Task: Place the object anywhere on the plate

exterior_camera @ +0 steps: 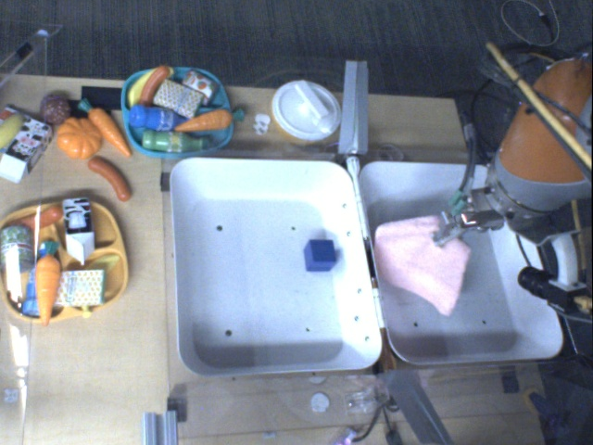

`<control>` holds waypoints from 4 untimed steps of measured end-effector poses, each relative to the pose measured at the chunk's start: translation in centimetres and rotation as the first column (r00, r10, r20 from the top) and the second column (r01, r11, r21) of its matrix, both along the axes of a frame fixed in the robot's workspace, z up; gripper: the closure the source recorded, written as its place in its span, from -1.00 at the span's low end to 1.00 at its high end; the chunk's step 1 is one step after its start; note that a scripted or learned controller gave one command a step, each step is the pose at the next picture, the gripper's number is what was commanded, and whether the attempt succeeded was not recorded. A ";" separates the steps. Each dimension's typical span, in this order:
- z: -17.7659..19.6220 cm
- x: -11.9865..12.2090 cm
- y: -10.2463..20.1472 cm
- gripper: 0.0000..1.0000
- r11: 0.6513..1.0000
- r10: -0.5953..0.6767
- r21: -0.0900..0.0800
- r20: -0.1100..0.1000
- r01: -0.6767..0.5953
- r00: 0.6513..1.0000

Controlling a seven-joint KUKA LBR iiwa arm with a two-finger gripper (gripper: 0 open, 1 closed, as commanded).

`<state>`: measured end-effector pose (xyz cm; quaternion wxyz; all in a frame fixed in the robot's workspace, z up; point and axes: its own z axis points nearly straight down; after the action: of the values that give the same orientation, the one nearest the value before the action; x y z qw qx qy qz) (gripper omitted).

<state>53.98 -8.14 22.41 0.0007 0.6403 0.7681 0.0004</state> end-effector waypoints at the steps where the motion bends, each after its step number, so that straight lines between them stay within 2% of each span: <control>1: -0.7 -0.5 5.8 1.00 0.920 0.391 -0.001 0.001 -0.391 0.920; 2: 0.2 -1.6 10.2 1.00 0.694 0.720 -0.002 0.002 -0.720 0.694; 3: 0.0 -2.4 14.4 1.00 0.360 0.933 -0.002 0.001 -0.933 0.360; 4: 0.0 -3.8 19.8 1.00 0.181 0.984 -0.002 0.001 -0.984 0.181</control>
<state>50.22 11.67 22.43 0.0014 0.0003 1.0000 0.0012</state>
